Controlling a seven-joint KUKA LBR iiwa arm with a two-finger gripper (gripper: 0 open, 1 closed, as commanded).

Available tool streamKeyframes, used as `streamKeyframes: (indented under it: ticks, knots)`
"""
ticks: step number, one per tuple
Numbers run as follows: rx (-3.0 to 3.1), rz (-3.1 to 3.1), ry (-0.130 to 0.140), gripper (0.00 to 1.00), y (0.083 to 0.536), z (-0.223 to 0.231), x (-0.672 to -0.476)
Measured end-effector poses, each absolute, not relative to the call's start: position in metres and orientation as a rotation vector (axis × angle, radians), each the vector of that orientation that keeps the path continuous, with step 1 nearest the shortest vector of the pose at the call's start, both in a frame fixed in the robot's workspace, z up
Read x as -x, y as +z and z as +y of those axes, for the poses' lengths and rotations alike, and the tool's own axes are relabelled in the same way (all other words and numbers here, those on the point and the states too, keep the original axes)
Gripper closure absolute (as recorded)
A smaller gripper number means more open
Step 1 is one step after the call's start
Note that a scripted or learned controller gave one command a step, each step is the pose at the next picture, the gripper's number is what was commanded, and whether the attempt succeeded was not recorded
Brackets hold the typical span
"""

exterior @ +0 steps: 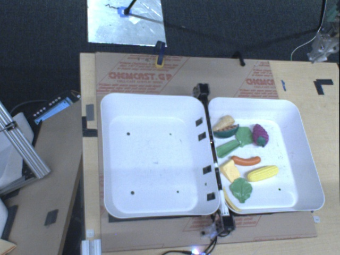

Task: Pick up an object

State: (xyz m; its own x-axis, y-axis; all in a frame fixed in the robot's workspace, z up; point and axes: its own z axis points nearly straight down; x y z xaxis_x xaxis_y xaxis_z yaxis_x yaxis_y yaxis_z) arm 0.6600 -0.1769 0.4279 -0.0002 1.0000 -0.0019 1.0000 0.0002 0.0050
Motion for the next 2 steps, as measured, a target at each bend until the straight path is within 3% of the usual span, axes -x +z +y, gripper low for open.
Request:
streamKeyframes:
  ticks: [1, 2]
  knots:
    - [-2.212, 2.224, 0.005, 1.00, 0.442, -0.152, -0.669]
    - [-2.221, 2.214, 0.001, 1.00, 0.455, -0.210, -0.655]
